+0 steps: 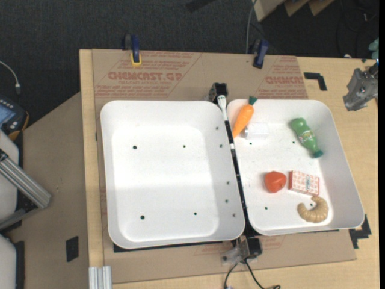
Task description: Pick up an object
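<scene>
The grey end effector (361,89) is sitting at the right edge of the view, partly cut off; can't tell how it's set. It's hanging over the bench (180,71) outside the right white bin (346,161), well clear of everything inside it. The right bin is holding an orange plastic carrot with a green top (243,118), long axis running steeply, green end pointing to the far rim. A small white block (257,131) is lying just beside it, hard to make out. A green bottle (305,136) is lying diagonally. A red rounded piece (275,182), a pink patterned card box (304,183) and a tan curved pastry shape (314,210) are sitting near the front. The left white bin (120,119) is lying alongside.
</scene>
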{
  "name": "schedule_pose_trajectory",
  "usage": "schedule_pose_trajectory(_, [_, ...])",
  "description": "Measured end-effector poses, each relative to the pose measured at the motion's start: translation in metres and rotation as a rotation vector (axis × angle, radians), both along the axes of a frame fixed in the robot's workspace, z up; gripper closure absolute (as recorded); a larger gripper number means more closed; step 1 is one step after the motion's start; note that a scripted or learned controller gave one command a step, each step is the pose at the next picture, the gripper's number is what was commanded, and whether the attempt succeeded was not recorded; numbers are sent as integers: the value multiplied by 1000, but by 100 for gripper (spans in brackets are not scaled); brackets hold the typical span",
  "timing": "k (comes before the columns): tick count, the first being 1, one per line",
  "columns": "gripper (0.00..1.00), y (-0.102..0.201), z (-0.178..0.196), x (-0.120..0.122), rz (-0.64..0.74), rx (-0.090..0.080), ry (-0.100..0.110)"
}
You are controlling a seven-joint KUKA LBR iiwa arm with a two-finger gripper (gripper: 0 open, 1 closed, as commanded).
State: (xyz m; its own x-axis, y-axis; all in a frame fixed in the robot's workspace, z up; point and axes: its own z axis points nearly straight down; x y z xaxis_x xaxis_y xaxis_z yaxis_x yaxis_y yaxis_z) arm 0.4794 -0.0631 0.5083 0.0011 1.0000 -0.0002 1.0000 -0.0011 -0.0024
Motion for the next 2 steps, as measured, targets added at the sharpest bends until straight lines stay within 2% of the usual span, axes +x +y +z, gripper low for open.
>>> schedule_pose_trajectory(1, [100, -2, 2, 0, 0, -1, -4])
schedule_pose_trajectory(2, [100, -28, -25, 13, -2, 0, 3])
